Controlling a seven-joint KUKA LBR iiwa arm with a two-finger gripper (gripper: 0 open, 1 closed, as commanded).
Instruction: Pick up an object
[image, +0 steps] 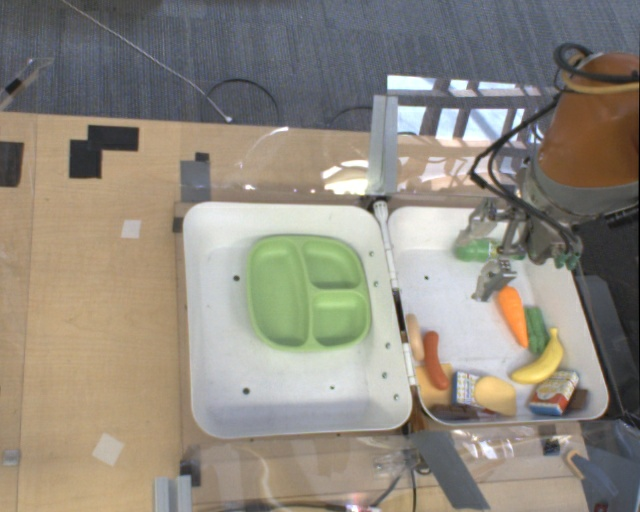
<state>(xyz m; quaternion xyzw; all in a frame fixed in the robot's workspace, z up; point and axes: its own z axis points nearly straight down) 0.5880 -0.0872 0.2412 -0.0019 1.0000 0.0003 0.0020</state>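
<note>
Carrot (512, 314) looks the likeliest pick here, lying orange and slanted in the right half of the right bin (440, 285), just below the gripper (493, 278). And the gripper hangs low over the upper right of that bin, metal fingers pointing down, nothing visible between them; whether they stand wide or narrow, I cannot tell from this angle. Beside the carrot lies a dark green vegetable (538, 328), touching it, and below those a banana (540, 361) curves toward the lower right corner. Along the bin's bottom edge sit a small red-and-white carton (554, 393), a yellow lump, maybe a potato (495, 394), a little blue box (466, 386) and a sausage (432, 350). A pale green piece (476, 248) rests up by the arm. Over in the left bin (215, 330), a green divided plate (306, 291) lies by itself. So we are at the approach step, nothing grasped yet. Next move, by my reckoning: settle over the carrot's middle, line the fingers across its width, drop, close, and keep clear of that green neighbour.
</note>
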